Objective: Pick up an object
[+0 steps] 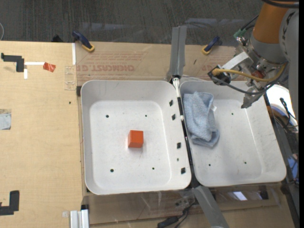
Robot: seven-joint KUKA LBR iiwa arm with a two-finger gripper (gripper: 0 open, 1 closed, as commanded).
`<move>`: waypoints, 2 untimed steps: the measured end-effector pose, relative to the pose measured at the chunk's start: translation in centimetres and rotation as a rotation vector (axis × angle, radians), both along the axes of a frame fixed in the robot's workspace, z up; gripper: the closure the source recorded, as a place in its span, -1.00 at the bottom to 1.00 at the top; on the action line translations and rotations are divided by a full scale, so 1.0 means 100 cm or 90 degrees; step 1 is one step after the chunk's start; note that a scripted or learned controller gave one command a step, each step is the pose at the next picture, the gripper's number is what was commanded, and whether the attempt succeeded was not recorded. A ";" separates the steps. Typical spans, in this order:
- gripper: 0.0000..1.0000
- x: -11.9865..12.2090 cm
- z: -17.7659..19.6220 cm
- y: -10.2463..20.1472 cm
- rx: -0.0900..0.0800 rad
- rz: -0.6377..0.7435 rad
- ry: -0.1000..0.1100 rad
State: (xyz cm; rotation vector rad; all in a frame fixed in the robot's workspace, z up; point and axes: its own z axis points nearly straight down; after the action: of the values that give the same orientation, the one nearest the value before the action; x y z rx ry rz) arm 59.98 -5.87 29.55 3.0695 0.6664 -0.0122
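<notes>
The orange block (136,139) sits alone mid-left bin (95,127), open all round; a crumpled blue cloth (199,118) crowds the right bin's (266,170) left side.

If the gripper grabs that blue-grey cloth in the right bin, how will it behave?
The blue-grey cloth lies crumpled in folds, so it is probably floppy and would drape from one pinched spot. It looks like thin towel fabric, likely light. Pushed, it would probably bunch up along the right bin floor rather than slide whole.
</notes>
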 end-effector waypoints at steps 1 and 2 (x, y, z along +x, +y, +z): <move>-1.00 -0.055 0.108 0.031 -0.002 -0.145 -0.001; -1.00 -0.096 0.144 0.077 -0.004 -0.144 -0.003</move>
State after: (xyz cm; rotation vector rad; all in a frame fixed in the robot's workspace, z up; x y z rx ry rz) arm 50.33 1.80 43.97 3.1197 0.3141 -0.0078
